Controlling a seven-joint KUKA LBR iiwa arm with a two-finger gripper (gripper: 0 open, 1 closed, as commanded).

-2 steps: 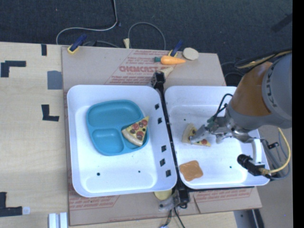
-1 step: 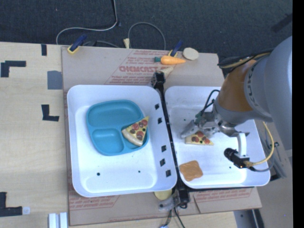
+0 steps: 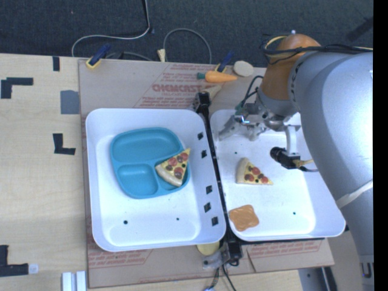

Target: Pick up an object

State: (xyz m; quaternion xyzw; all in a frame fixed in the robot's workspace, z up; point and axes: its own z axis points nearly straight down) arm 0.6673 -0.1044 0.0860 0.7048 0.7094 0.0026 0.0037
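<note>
Nothing lifted yet: pizza slice [image 3: 252,173] flat in right bin [image 3: 315,218]; jaws' state cannot tell; pick remaining.

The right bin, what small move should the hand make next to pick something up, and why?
Probably a short move toward the view's bottom, then down over the triangular toy pizza slice in the shallow white right bin. The hand sits near that bin's far end, above the slice, with nothing seen in it. That slice lies closest, with bare floor around it; the flat brown toy piece lies farther.
</note>
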